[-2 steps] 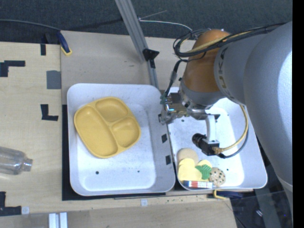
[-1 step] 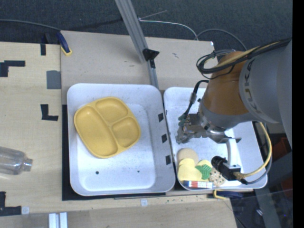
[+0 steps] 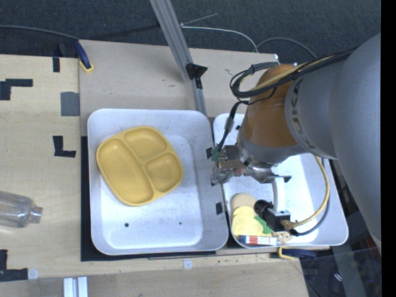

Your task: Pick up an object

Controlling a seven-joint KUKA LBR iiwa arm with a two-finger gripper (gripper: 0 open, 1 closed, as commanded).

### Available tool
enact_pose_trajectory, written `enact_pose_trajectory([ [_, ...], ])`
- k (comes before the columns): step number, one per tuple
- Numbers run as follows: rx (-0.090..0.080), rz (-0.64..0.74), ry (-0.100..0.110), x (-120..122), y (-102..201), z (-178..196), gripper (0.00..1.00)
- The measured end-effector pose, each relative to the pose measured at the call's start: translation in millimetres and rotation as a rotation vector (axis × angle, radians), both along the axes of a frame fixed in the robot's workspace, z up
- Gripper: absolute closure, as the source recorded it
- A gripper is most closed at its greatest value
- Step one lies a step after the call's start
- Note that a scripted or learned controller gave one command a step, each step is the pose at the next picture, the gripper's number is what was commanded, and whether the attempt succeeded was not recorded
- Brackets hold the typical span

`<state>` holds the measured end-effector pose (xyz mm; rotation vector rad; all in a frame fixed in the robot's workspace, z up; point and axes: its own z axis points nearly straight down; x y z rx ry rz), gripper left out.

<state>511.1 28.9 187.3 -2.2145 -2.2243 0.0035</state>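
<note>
The grey arm with its orange band (image 3: 269,113) hangs over the right bin (image 3: 334,228) and hides most of it. Its gripper (image 3: 221,167) is low at that bin's left wall, close to the divide between the two bins. Just below the gripper, in the bin's near-left corner, lie a pale yellow rounded object (image 3: 244,218), a small green piece (image 3: 265,226) and a thin red-and-white object (image 3: 260,240). The left bin (image 3: 148,234) holds a yellow divided plate (image 3: 139,164), well to the left of the gripper.
A slanted metal rail (image 3: 175,39) runs from the top down to the bins' far edge. A clear plastic bottle (image 3: 17,209) lies on the bench at far left. Black tape marks (image 3: 60,146) and a cable (image 3: 216,26) sit on the bench.
</note>
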Motion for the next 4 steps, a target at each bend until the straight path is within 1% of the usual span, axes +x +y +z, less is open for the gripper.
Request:
enact_pose_trajectory([
  [1, 0.002, 0.003, -0.003, 3.4, 50.9, 26.0, 1.00],
  [2, -0.003, -0.004, 0.003, 0.4, 41.5, -0.8, 1.00],
  [3, -0.001, -0.003, 0.000, 0.8, 42.4, 0.6, 0.00],
  [4, 0.000, -0.005, -0.010, -13.7, 5.6, 115.3, 0.00],
])
